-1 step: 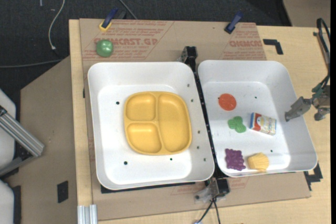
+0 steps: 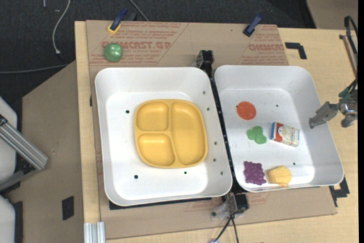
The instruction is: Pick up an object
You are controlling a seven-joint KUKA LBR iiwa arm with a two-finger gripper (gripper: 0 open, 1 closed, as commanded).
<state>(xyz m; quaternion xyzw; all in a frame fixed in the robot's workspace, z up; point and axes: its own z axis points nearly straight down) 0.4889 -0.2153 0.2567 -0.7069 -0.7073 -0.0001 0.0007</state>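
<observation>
The right bin (image 2: 296,79) holds several small items: a flat orange-red disc (image 2: 245,110), a green clover-shaped piece (image 2: 257,135), a small red, white and blue carton (image 2: 284,134) lying on its side, a purple grape-like cluster (image 2: 254,172) and a yellow wedge (image 2: 280,176). My gripper (image 2: 325,114) pokes in at the right edge, just above the right bin's right rim and right of the carton. Nothing shows between its tips.
The left bin (image 2: 114,88) holds a yellow three-compartment plate (image 2: 170,133). A green ball (image 2: 114,52) lies on the cardboard behind the left bin. Blue clamps (image 2: 118,21) (image 2: 253,24) sit along the back edge. A black bracket (image 2: 205,58) stands between the bins.
</observation>
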